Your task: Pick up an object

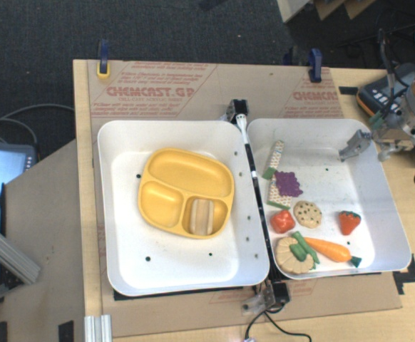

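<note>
— Where do we stand on the pick?

— At the approach, we judge. Our fingers (355, 147) hover over the upper right corner of the right bin (389, 191), and nothing sits between them. They look slightly parted, though at this size we cannot tell for sure whether they are open or closed.

— What is within reach?

— All the candidates lie below and to the left of the fingers, in the same bin. Nearest is the purple grape bunch (288, 184), with a pale patterned strip (274, 157) just beyond it near the bin's left wall. Further down sit the cookie (307, 213), the tomato (282, 221) and the strawberry (349, 221); lowest of all, the carrot (329, 249) lies touching a flat tan piece topped with green (296, 251).

— And the left bin (115, 191)?

— Well away from the fingers, holding the yellow divided plate (185, 192) with a pale piece in one compartment.

— So the next move?

— We would choose one thing standing apart, perhaps the strawberry, bring the fingers above it, open them wide, descend and close. The clustered pieces look riskier to us.
</note>
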`<state>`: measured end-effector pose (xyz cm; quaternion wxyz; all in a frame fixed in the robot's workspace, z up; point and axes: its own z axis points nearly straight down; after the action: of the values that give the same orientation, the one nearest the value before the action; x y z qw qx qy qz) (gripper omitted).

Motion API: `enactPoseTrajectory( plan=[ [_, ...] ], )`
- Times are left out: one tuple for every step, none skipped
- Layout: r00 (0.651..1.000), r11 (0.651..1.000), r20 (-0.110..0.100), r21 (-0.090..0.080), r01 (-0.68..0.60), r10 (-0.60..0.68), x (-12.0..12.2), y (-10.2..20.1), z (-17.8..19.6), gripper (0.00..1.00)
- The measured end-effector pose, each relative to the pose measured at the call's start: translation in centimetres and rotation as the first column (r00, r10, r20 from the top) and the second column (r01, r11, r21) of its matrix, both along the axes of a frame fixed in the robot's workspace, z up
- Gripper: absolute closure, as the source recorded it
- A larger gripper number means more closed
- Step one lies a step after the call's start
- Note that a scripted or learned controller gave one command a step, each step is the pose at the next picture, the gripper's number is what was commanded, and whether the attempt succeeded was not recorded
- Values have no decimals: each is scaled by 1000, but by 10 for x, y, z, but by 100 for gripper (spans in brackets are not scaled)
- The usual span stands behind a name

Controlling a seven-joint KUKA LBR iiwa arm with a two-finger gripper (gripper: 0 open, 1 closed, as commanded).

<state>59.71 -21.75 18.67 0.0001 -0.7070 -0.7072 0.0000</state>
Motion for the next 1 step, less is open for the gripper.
enactPoseTrajectory(
  plan=[
    [1000,1000,-5,4,2,-2,-59,48,-106,0]
  ],
)
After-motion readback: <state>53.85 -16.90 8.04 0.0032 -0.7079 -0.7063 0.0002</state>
